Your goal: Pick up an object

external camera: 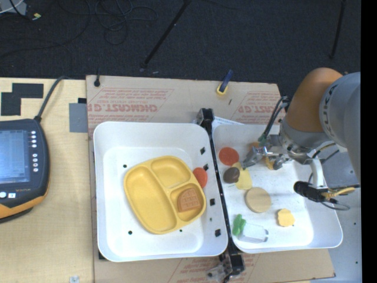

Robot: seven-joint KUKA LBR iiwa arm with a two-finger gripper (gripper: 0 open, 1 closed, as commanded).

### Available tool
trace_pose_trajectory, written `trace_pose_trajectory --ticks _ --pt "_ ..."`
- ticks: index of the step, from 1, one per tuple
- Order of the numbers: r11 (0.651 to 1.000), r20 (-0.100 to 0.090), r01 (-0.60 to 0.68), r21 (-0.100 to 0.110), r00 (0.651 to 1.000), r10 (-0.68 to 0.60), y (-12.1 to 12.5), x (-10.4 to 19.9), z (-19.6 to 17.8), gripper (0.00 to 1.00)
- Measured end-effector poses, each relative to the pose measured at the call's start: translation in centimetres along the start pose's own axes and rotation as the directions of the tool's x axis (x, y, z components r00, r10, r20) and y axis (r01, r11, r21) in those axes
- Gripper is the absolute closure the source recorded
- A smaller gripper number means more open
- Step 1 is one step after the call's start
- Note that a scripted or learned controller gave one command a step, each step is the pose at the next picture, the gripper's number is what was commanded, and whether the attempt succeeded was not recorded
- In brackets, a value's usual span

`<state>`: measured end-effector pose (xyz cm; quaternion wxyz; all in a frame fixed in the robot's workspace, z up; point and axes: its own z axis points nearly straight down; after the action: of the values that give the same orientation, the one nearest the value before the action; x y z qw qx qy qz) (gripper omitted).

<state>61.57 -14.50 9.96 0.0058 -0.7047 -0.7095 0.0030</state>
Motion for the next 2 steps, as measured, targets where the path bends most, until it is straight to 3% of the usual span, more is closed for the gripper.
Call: trace_pose_trajectory --ticks 1,2 --pt "1.000 0.002 -0.003 -0.008 1.000 0.003 0.09 0.09 1.39 0.00" --pt "1.000 0.000 -0.005 -0.004 1.000 0.005 0.06 0.02 0.64 1.00"
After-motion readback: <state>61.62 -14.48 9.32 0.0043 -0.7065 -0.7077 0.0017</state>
